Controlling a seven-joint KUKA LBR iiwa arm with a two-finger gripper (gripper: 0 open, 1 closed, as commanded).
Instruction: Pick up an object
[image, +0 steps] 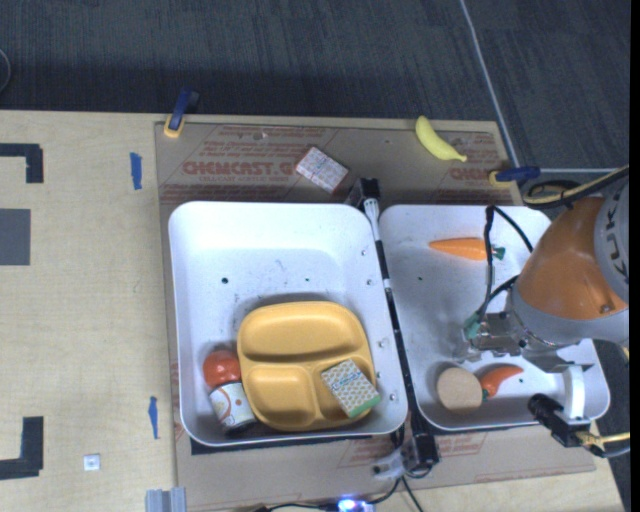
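Observation:
The right bin (425, 300) holds an orange carrot (460, 247) near its far wall, a round tan disc (459, 389) at its front and a small orange-red pepper (500, 377) touching the disc's right side. My gripper (490, 338) hangs low over the right bin, just above and behind the pepper and the disc. The arm's orange band (570, 272) covers the bin's right part. Nothing is seen held.
The left bin (200, 260) holds a yellow divided tray (300, 360) with a speckled sponge (350, 387), plus a red ball (221, 368) and a white can (232, 404) at front left. A toy banana (438, 140) and a checkered block (321, 168) lie behind the bins.

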